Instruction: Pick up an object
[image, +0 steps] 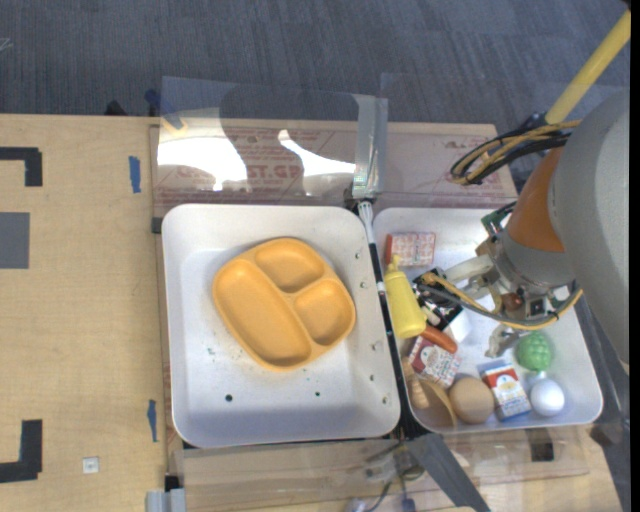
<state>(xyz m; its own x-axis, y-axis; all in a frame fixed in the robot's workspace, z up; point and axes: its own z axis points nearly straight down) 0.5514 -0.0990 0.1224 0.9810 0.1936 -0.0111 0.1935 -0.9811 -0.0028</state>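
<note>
My gripper (503, 322) hangs low over the middle of the right bin (590, 385), under the orange-banded wrist and a tangle of cables. Just right of it lies a green knobbly ball (535, 352). In front of it stands a small red, white and blue carton (507, 389), with a white ball (547, 397) to its right and a beige egg (471, 398) to its left. A yellow bottle (405, 303) lies along the bin's left wall, a pink box (411, 247) behind it and a red packet (432, 355) in front. The arm hides the bin's right rear part.
The left bin (190, 400) holds an orange divided plate (284, 300) at its centre. A brown wooden piece (428, 396) rests at the right bin's front left corner. A clear plastic sheet (270, 150) stands behind the bins.
</note>
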